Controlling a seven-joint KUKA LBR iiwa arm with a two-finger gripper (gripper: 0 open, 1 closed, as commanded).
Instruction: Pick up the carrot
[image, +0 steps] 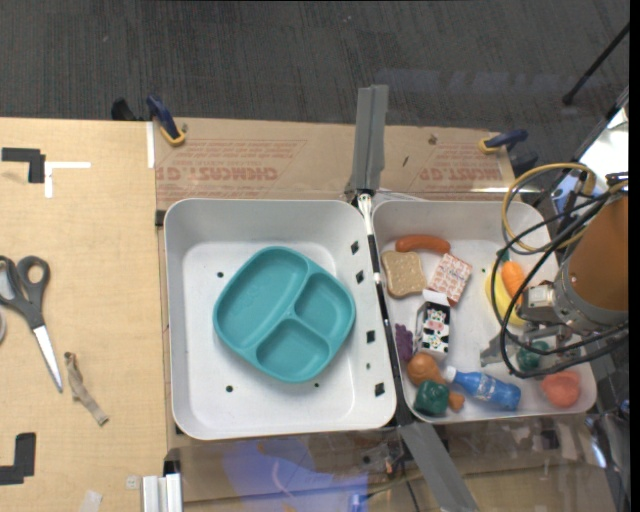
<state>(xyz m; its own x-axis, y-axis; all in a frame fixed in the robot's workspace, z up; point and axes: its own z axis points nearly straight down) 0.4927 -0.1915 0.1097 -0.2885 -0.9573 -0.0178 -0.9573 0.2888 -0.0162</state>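
Two shallow white bins sit side by side on the bench, meeting along a central seam. Left bin (180, 300): holds a teal divided plate (285, 313) set near its middle, with bare floor showing on all four sides between plate and walls. Right bin (460, 212): crowded. A sausage (423, 243) lies near the far wall; below it are a slice of toast (403, 273), a pink packet (451, 277) and a small cow-print carton (433, 327). Along the near wall lie a dark green item (432, 399), a blue bottle (484, 389) and a red-orange cup (562, 388). The carrot (512, 276) lies toward the right side of this bin, just beside a yellow object (494, 290), partly crossed by the arm's black cables (530, 240). The gripper (527, 340) hangs over the right part of this bin, near the carrot; whether its jaws are spread or closed cannot be told. Scissors (30, 310) lie on the bench well left of the bins.
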